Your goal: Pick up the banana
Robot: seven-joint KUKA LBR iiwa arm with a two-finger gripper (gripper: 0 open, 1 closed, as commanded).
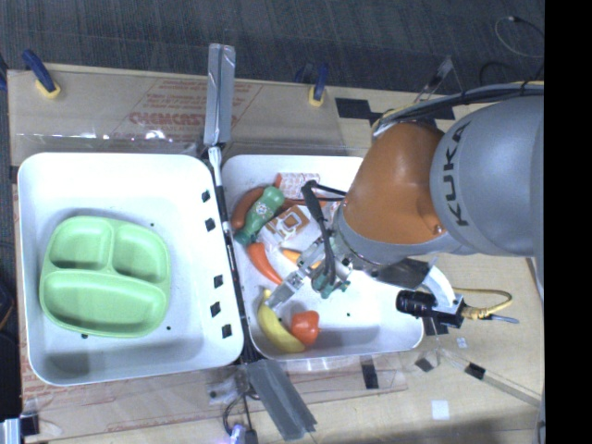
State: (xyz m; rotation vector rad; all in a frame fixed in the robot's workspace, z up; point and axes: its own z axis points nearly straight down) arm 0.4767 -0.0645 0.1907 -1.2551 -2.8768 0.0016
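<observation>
banana (277, 327) lower centre of frame, against right bin's (393, 340) near-left corner, tomato (306, 325) touching its right | gripper (313, 276) above-right of it, fingers apart, nothing between them | likely poised to descend; corner wall and tomato crowd the grasp

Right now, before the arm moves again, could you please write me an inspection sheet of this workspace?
Surface: two white bins; left bin, right bin.
Job's things: banana in right bin's near corner, not held.
Clutter: red tomato-like item beside the banana; orange carrot, green bottle; green divided tray in left bin.
Grippers: gripper above right bin, beside the banana.
Cables: yellow cable.
Surroundings: blue clamps on bench edge.
</observation>
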